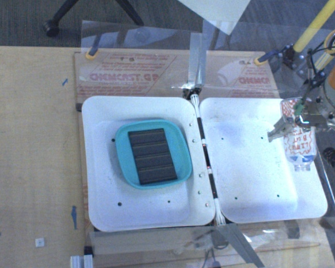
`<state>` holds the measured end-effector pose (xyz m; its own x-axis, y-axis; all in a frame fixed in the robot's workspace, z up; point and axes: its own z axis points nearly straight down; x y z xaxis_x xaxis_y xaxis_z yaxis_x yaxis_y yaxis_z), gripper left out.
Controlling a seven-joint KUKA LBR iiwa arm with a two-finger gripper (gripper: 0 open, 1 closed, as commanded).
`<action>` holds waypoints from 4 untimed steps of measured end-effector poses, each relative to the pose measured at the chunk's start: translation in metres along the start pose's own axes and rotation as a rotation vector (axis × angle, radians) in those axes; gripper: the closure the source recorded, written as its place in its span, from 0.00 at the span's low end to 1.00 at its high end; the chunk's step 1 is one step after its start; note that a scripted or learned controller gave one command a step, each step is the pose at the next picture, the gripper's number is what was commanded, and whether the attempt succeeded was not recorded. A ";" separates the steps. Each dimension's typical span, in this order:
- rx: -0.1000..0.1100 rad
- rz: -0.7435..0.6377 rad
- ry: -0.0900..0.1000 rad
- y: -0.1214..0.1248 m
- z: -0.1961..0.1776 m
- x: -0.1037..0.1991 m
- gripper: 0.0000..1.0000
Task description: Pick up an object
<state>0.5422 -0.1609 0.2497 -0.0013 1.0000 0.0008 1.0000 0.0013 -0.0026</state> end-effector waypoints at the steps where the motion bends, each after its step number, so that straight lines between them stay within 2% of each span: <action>1: -0.001 -0.186 0.000 0.010 0.057 -0.039 0.00; 2: -0.004 -0.062 -0.003 0.001 -0.017 -0.041 0.00; 3: -0.004 -0.141 -0.002 -0.012 0.159 -0.024 0.00; 4: -0.005 -0.138 -0.003 -0.012 0.150 -0.025 1.00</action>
<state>0.5300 -0.1863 0.0998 -0.1393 0.9902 -0.0025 0.9902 0.1393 0.0027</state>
